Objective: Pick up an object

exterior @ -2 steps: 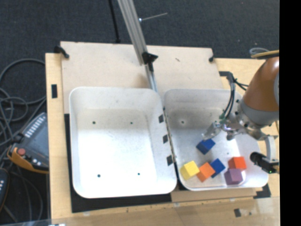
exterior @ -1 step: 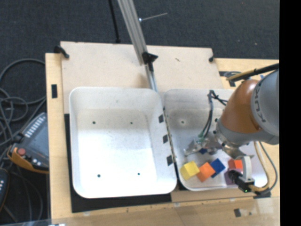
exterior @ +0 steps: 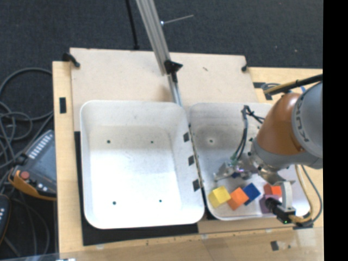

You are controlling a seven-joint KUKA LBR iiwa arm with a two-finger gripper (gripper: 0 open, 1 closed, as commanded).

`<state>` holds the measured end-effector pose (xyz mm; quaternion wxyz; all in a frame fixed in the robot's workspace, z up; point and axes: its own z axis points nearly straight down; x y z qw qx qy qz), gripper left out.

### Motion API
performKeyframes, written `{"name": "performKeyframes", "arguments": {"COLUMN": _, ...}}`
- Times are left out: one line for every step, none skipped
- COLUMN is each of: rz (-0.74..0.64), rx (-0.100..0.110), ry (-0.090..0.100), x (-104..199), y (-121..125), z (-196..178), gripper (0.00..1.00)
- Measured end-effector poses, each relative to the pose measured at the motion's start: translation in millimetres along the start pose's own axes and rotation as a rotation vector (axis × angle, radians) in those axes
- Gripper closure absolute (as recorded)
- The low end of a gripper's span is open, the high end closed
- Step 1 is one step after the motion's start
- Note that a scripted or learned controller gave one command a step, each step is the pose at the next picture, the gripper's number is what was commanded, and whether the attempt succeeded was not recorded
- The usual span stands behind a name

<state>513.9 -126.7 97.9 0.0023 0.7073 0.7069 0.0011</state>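
The right bin [exterior: 217,129] holds several small blocks near its front edge: a yellow block [exterior: 219,196], an orange block [exterior: 237,198], a blue block [exterior: 252,192], a red-orange block [exterior: 273,190] and a purple piece [exterior: 268,203]. My gripper [exterior: 232,172] hangs low over the bin, just behind the yellow and orange blocks. Its metal fingers point left and down. The arm's orange band [exterior: 280,125] and grey wrist cover the bin's right side. I see no block between the fingers.
The left bin [exterior: 136,162] lies beside the right one. A slanted aluminium post [exterior: 155,31] rises behind the bins. Cables and a pendant [exterior: 32,167] lie off the bench to the left.
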Motion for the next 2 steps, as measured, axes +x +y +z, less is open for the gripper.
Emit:
{"name": "performKeyframes", "arguments": {"rz": 0.003, "rx": 0.000, "ry": -0.002, "x": -55.0, "y": -9.5, "z": -0.3, "gripper": 0.00}}
{"name": "performKeyframes", "arguments": {"rz": -0.005, "rx": -0.002, "ry": -0.001, "x": -71.3, "y": 57.3, "z": 0.3, "gripper": 0.00}}
